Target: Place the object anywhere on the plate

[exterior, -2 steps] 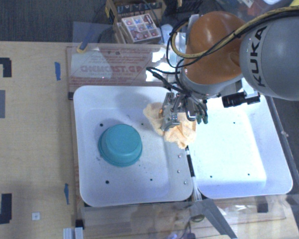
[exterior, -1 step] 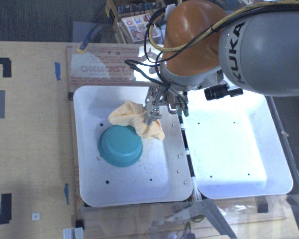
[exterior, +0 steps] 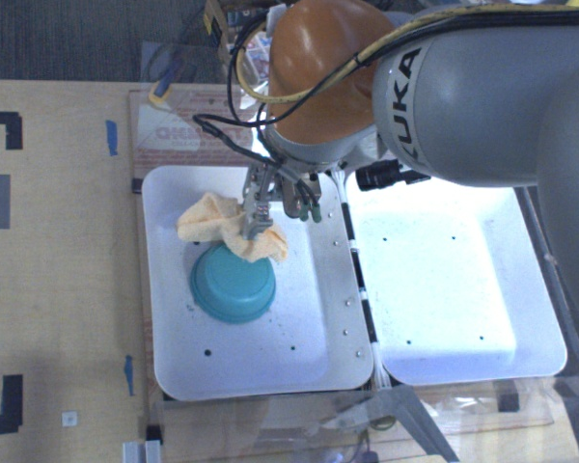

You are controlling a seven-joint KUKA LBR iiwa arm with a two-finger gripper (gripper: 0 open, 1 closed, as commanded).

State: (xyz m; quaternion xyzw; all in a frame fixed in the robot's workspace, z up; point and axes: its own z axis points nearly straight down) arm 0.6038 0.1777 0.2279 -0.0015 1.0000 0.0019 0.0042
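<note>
Down at the near end of the left bin (exterior: 174, 355), plain white floor with a few dark specks. A little farther in sits the teal plate (exterior: 234, 285), looking more like an upturned shallow dish, round and smooth, resting on the bin floor. And right at its far rim, here's the object: a yellow cloth (exterior: 217, 222), crumpled, one fold draped against the plate's far-right edge, the rest bunched out to the far left on the bin floor. So it's touching the plate but mostly off it, by my reading.

The gripper (exterior: 258, 222) comes straight down into that cloth, its slim metal fingers (exterior: 255, 205) close together with yellow fabric bunched around them, so they look pinched on a fold, though I wouldn't swear the grip is firm.

The cloth should be light and limp: it will sag and trail rather than hold shape, and a loose corner could drag the plate or slip free. The best hold, I'd judge, is on a thick bunched ridge, not a thin edge.

To the right, the right bin (exterior: 444, 287) glares bright. Farthest back, the arm (exterior: 463, 75) with its orange band looms over both bins
</note>
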